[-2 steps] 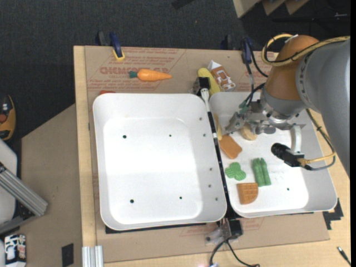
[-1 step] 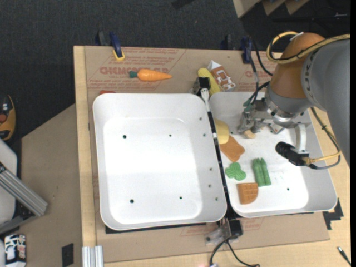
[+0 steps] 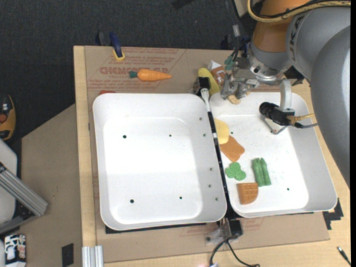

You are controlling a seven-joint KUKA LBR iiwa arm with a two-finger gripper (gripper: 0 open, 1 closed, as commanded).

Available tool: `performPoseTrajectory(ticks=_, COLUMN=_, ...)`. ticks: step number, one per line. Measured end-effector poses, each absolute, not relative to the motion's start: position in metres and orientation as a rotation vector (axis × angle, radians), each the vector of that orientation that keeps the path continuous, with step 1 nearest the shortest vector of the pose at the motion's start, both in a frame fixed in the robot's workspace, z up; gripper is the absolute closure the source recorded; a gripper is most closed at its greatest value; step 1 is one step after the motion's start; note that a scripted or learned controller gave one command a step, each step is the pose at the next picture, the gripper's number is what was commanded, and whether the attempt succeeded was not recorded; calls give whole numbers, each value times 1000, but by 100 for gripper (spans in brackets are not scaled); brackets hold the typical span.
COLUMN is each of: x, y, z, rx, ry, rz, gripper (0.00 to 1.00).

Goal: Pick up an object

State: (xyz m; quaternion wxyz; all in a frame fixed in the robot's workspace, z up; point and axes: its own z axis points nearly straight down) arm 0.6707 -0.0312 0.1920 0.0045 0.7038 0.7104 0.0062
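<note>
— Lying where, the thing nearest the gripper?

— At the far left corner of the right bin, a small tan piece, rounded and pale, right at the gripper's tip. It is too small to name.

— Does the gripper have it?

— I cannot tell. Metal parts crowd that spot, so I cannot say whether the jaws are open or closed, nor whether they touch the piece.

— What else is in that bin?

— Five toy foods along its left edge and toward its near edge. A smooth yellow piece sits against the left wall, with a flat orange slice touching it on the near side. Nearer still is a lobed green leaf shape, and just beside that a ribbed green bundle like stalks laid together. Close to the near edge lies a brown-orange wedge. All look like matte plastic.

— And the other bin?

— The left bin is white, shallow and round-cornered like its neighbour, its floor marked with a few dark dots.

— Beyond the bins?

— A toy carrot with a green top lies on the cardboard sheet past the left bin's far edge. The grey arm comes over the right bin's far right corner.
</note>
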Motion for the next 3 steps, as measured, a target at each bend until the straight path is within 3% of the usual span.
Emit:
performPoseTrajectory(ticks=2, x=662, y=136, z=266, rx=2211, ry=2232, rz=13, gripper=100)
performPoseTrajectory(ticks=3, x=620, y=201, z=378, rx=2209, ry=2230, rz=21, gripper=100)
